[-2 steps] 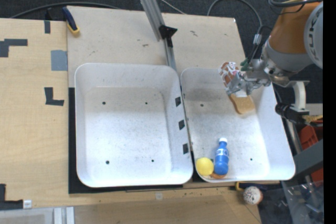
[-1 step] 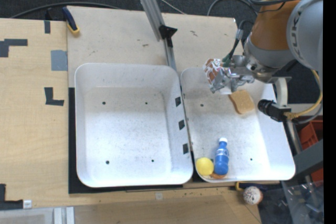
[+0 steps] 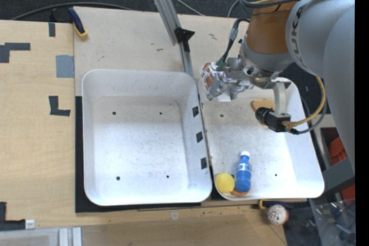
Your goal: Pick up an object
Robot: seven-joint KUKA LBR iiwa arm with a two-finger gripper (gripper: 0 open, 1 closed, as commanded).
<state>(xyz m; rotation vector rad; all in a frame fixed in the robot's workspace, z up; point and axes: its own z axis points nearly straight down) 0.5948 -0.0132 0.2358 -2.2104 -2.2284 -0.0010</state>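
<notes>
In the right bin [image 3: 288, 147], near its front edge, lies a blue bottle [image 3: 243, 174] with a white cap. Touching the bottle's left side is a yellow round object [image 3: 225, 182]. A small orange piece [image 3: 262, 105] shows at the bin's back, partly hidden by the arm. My gripper [image 3: 218, 87] hangs over the back left corner of the right bin, close to the divider between the bins and well behind the bottle. Its tip is a clutter of white and coloured parts.
The left bin [image 3: 138, 135] sits beside the right one. A slanted metal pole [image 3: 164, 3] crosses in from the top to the bins' shared edge. A small pale ball [image 3: 277, 214] rests outside the front of the right bin. A blue and yellow clamp [image 3: 78, 23] lies at the back left.
</notes>
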